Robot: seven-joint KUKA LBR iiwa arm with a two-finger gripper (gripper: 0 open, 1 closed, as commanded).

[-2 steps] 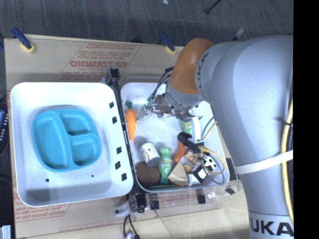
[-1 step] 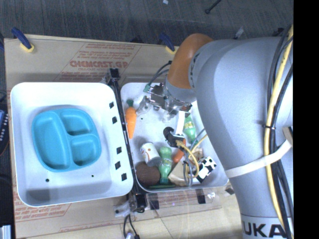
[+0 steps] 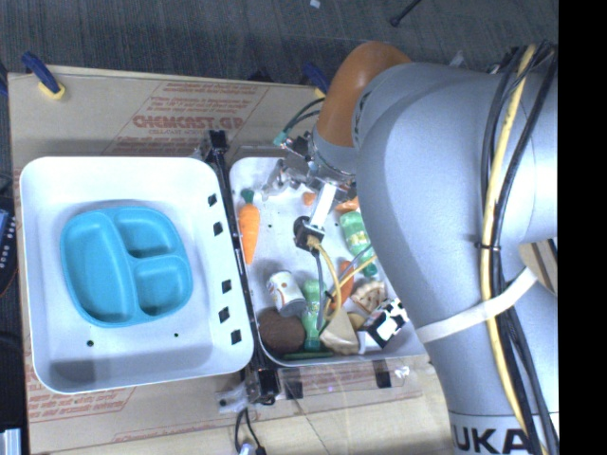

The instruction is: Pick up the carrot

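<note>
Against the right bin's left wall, the carrot (image 3: 248,229) lies ungrasped; your jaws (image 3: 285,173) hover nearby, state indeterminable. Approach step: shift toward it, then descend.

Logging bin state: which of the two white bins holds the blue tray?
The left white bin: it holds the blue three-compartment tray. The right white bin holds the orange carrot among clutter.

— The big grey arm (image 3: 446,159) looks like smooth painted metal with a soft shine. And the two bins?

— The shallow white left bin (image 3: 57,349) seems glossy plastic, the blue divided tray (image 3: 123,259) matt plastic, and the small orange carrot (image 3: 248,227) smooth plastic.
</note>
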